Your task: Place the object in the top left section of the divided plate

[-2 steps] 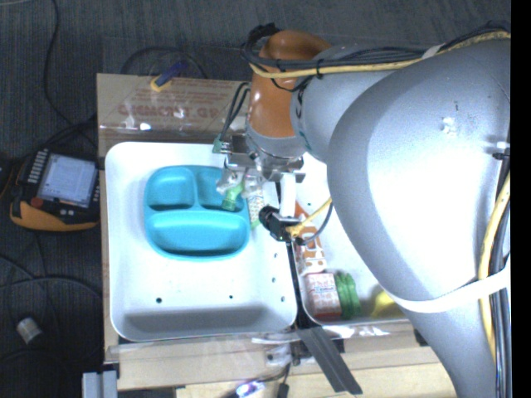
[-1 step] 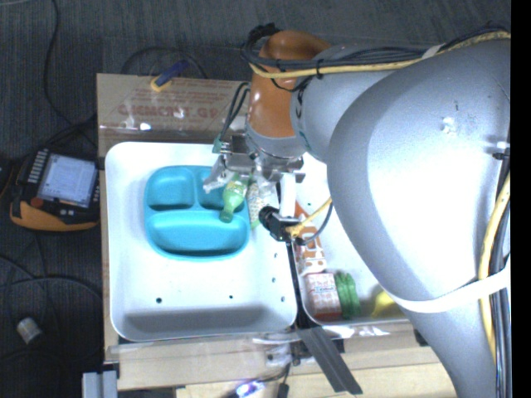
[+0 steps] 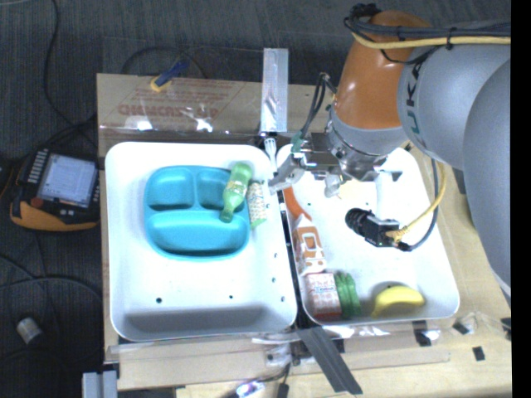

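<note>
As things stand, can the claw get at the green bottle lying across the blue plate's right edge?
Probably yes. The green bottle lies in the open on the right rim of the blue divided plate, with nothing over it. The claw hangs over the neighbouring bin, across the divider, so the way looks free.

Materials and finishes. The two shallow white plastic bins (image 3: 199,309) have smooth, slightly glossy walls. The turquoise divided plastic plate (image 3: 187,222) appears smooth with a soft sheen. The green plastic bottle (image 3: 236,191) is glossy, with a paper-like label. The yellow plastic banana (image 3: 397,298) looks smooth and semi-matt. The robot arm's orange band (image 3: 377,77) and grey casing (image 3: 473,98) are smooth, glossy shells. The brown cardboard sheet (image 3: 178,98) is matt, partly under clear shiny film.
</note>
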